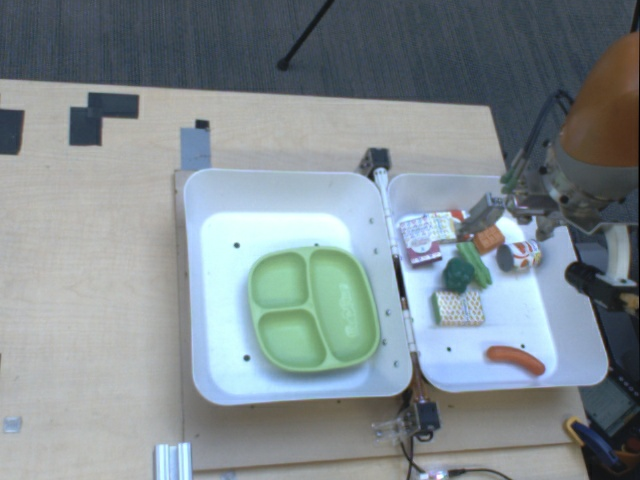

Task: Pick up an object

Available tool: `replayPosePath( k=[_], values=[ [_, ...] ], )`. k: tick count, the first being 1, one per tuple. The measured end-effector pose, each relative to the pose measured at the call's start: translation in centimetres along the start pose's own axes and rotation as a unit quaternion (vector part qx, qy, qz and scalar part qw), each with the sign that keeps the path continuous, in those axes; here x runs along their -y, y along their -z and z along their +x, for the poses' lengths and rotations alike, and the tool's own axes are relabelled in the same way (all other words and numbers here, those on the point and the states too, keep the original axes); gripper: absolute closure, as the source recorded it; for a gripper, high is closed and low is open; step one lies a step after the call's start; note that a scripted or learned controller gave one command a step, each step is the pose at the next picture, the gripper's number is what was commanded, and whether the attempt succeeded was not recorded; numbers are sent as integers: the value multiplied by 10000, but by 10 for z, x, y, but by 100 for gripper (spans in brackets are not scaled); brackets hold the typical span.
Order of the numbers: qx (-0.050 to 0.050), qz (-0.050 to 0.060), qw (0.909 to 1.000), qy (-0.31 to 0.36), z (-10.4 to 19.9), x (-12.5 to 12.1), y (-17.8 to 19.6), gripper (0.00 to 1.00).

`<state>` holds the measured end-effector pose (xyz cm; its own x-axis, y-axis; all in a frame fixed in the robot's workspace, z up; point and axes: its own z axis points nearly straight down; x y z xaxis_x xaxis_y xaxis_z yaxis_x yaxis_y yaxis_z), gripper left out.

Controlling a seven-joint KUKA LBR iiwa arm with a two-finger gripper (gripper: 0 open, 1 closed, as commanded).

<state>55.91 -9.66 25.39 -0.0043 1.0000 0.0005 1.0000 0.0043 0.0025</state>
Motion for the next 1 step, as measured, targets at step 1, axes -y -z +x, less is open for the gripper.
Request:
replayPosePath(
  k=[1],
  values=[
    [5, -11, 10000, -12, -24, 20, -169, 0]
  ],
)
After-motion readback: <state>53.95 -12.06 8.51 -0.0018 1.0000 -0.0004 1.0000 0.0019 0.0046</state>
